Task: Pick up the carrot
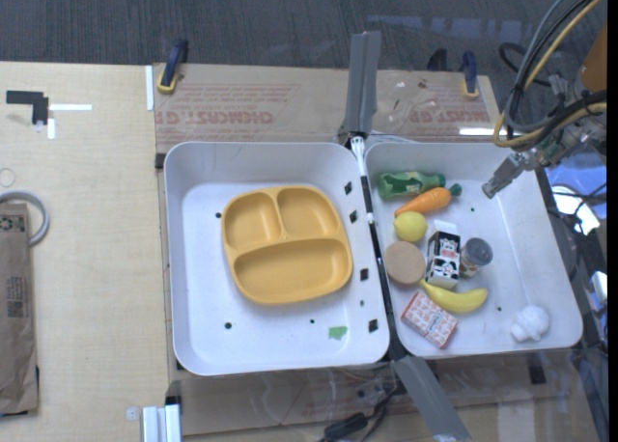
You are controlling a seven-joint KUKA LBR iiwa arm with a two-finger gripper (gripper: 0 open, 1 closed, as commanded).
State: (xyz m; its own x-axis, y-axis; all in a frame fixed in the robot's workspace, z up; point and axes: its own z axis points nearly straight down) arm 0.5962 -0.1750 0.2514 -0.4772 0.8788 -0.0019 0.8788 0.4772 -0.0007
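Carrot (425, 202) first: we see it lying in the right bin (541, 228), toward that bin's upper left, orange with its green tip pointing right and slightly up. Just above it, nearly touching, lies a green bottle (409, 182) on its side. Just below the carrot's left end sits a yellow lemon (409, 227), and under that a round tan disc (406, 262), which looks to us like a cookie or a bun. To the right of these we find a small black-and-white carton (444, 255) and a small can (475, 255) side by side, then a banana (455, 297) beneath them, a red-and-white packet (428, 319) at the lower left of the bin, and a white lumpy object (529, 323) in the lower right corner.

At the right of the frame, we see the gripper (502, 179) over the upper right part of the right bin, well apart from the carrot, with cables looping above it. We see nothing held in it, and we cannot tell how far its pincer stands open.

On the left, the left bin (193, 266) holds a yellow divided plate (287, 243), with a small green scrap (336, 332) near the bin's lower right.
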